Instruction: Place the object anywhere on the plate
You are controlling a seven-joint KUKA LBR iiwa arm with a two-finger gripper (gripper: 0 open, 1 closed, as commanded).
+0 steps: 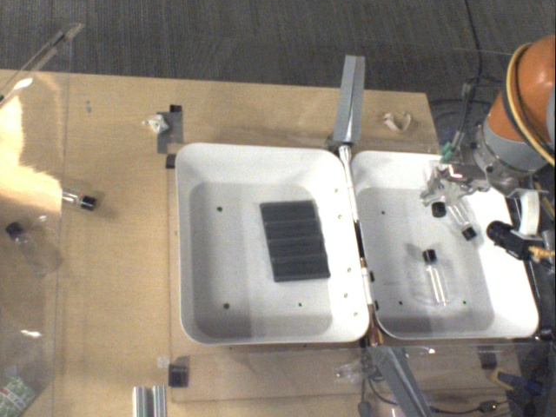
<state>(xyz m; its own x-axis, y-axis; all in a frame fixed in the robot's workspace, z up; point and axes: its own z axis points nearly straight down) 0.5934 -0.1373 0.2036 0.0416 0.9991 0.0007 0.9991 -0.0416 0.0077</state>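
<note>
The dark ridged plate (295, 241) lies flat in the left bin (195, 259). A small clear tube with a black cap (433, 275) lies in the right bin (391, 311), below the hand (452, 200), whose fingers are spread apart and grip nothing.

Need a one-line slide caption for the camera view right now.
Gripper hovers over the right bin, clear vial lying on its floor; dark ridged plate waits in the left bin.
</note>
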